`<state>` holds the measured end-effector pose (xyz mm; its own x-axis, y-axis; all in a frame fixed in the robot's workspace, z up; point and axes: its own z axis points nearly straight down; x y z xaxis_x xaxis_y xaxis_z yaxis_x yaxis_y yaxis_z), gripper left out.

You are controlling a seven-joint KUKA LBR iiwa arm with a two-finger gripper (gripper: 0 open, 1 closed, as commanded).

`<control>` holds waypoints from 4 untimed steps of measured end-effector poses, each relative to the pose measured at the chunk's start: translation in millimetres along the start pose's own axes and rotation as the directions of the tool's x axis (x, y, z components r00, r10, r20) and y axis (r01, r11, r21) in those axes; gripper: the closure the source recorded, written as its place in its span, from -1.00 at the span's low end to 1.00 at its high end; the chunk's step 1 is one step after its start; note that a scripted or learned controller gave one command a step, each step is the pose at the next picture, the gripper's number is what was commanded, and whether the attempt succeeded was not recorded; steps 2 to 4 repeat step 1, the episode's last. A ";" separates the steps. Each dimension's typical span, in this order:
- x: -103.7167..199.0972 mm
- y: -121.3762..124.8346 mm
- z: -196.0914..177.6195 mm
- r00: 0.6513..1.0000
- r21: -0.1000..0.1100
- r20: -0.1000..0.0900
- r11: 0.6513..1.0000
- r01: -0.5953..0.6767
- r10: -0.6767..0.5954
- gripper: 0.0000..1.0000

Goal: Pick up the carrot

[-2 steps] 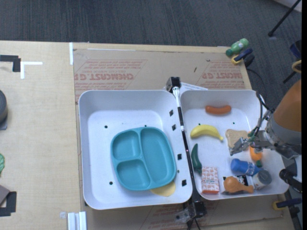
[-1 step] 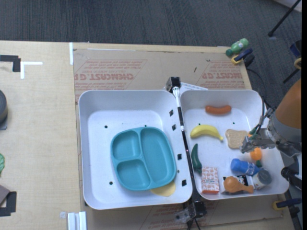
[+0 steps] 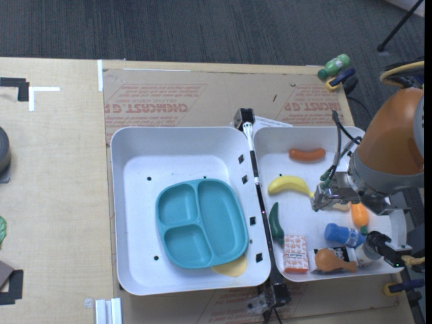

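Carrot (image 3: 360, 215), smooth orange stub, just beside metal jaws (image 3: 324, 200), their state unclear.

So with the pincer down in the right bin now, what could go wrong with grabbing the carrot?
The carrot is mostly hidden under the arm, wedged beside the blue bottle, so the pincer may catch that instead. The banana lies right by the pincer and could be nudged.

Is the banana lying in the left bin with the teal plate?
No, the banana lies in the right bin, while the teal plate sits in the left bin.
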<state>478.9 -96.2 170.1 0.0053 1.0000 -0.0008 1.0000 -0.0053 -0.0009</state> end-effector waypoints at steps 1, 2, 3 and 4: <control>-55.4 0.6 -27.1 0.937 -0.002 0.003 0.937 0.348 -0.348 1.00; -55.4 0.6 -27.1 0.937 -0.002 0.003 0.937 0.348 -0.348 1.00; -55.4 0.6 -27.1 0.937 -0.002 0.003 0.937 0.348 -0.348 1.00; -55.4 0.6 -27.1 0.937 -0.002 0.003 0.937 0.348 -0.348 1.00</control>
